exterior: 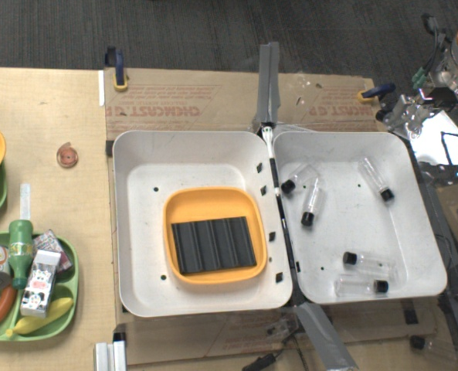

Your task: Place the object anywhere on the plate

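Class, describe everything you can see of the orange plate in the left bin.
The orange plate is a shallow, rounded square with a raised rim, plastic by its look. It lies flat in the middle of the left bin, resting on its white floor. A dark ribbed rectangular block lies on the plate, covering most of its middle.

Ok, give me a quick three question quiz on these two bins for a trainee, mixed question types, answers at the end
1. True or false: the orange plate sits in the left bin.
2. What lies on the plate? A) black ridged block B) green bottle C) clear vial
3. Fill in: the clear vials with black caps lie in the ___ bin.

Key: 1 true; 2 A; 3 right.
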{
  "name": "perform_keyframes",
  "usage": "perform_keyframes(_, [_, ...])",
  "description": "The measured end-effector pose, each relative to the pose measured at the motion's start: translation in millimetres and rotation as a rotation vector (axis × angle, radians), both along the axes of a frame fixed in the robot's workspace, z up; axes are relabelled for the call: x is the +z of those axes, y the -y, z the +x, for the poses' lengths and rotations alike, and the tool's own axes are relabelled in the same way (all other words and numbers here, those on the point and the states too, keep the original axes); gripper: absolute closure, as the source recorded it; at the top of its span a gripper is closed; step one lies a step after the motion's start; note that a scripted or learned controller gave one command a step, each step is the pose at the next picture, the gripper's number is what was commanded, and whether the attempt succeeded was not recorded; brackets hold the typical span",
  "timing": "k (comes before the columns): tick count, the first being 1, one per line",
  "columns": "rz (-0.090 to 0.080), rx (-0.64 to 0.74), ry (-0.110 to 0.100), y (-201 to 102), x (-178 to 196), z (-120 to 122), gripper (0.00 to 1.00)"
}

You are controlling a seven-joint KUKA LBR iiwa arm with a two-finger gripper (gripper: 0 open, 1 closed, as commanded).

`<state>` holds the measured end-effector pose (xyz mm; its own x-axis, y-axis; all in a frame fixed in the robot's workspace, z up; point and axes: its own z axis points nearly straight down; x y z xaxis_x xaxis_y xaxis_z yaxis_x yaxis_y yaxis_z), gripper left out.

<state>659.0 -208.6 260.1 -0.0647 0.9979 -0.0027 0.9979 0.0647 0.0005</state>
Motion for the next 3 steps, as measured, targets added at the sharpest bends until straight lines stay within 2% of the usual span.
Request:
perform_keyframes(1, [0.0,0.126,0.0,14,50,0,1.0])
perform_keyframes(2, [0.0,0.372,0.0,14,114,1,1.0])
perform_keyframes(3, [0.0,0.373,0.0,14,114,1,0.0])
